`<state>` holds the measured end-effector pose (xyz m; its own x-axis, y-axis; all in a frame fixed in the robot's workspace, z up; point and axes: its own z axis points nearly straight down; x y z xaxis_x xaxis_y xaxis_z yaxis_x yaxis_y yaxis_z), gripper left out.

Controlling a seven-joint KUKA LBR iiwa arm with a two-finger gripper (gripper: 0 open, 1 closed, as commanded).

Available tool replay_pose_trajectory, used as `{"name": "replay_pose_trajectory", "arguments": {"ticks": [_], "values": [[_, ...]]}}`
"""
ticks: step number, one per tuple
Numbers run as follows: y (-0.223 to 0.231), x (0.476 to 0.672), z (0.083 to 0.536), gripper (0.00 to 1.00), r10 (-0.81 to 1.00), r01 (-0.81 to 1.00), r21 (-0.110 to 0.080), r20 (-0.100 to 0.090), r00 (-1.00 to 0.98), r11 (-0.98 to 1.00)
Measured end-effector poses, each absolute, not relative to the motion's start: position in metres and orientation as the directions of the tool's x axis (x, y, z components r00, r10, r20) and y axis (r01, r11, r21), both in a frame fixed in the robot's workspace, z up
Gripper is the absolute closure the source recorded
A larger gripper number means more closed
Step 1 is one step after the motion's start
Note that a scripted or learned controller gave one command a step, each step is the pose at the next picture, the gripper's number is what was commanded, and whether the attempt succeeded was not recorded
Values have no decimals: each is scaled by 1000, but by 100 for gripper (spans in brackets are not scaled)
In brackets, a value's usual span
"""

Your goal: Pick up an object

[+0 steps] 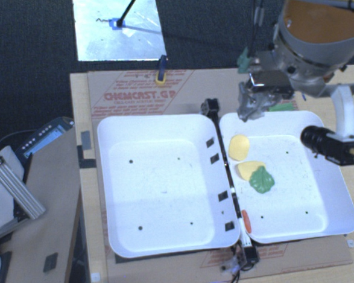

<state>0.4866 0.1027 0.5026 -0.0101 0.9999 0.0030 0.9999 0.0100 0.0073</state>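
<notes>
Where the two white bins meet at the near edge of the worktop (93,234), a small orange-red piece (247,221) lies in the right bin (333,217) against the dividing wall, close to the black clips on that seam. Farther in, a green leaf-shaped object (262,179) rests on the floor of the same bin, overlapping the lower right edge of a pale yellow piece (246,169). A second yellow object (239,145), rounder, sits just beyond them, apart from both and near the divider. The left bin (162,187) shows a bare white floor with a few dark dots. At the far rim of the right bin the gripper (249,111) hangs above the corner, just beyond the round yellow object and not touching it; nothing is visible between its fingers, and how far apart they stand cannot be told from this angle. Behind it the grey arm with its orange band (316,19) enters from the right. Beyond the bins lies printed brown cardboard (143,92), then a shiny square sheet (117,27).
</notes>
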Motion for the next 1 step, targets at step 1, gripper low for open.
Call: {"name": "replay_pose_trajectory", "arguments": {"ticks": [1], "values": [[179,485,356,100,1000,1000,-12,-2,-11,11]]}}
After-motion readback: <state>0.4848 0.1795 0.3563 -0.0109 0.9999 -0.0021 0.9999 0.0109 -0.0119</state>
